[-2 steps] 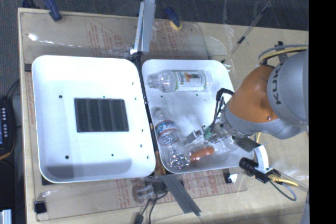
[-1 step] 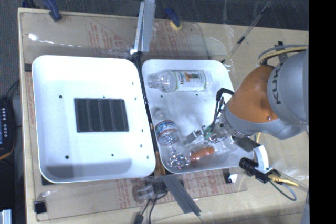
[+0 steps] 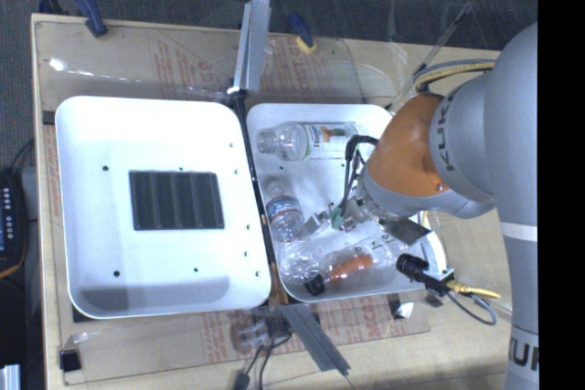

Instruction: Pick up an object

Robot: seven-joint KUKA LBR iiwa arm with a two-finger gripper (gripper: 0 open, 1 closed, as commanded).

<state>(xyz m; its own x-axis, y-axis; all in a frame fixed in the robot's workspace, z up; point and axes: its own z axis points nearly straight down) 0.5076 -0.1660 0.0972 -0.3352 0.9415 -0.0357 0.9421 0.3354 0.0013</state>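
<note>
The grey arm with its orange band (image 3: pixel 411 155) reached in from the right and hung over the right-hand shallow white bin (image 3: pixel 274 119), its bulk covering much of that bin's right side. The two-finger gripper (image 3: pixel 340 216) sat low among the objects, near the middle of the bin; from where I stood I could not tell how its jaws were set, as the wrist and clutter hid them.

Several clear plastic bottles lay in that bin. One clear bottle with a white label (image 3: pixel 306 140) lay on its side along the far wall. A smaller clear bottle with a blue label (image 3: pixel 283 216) lay near the left wall, just beside the gripper. A crumpled clear bottle with an orange patch and a black cap (image 3: pixel 343 268) lay along the near wall.

The left-hand white bin (image 3: pixel 91 132) held a dark ribbed rectangular panel (image 3: pixel 176 200) at its centre. Blue clamps (image 3: pixel 90 12) gripped the bench's far edge.
</note>
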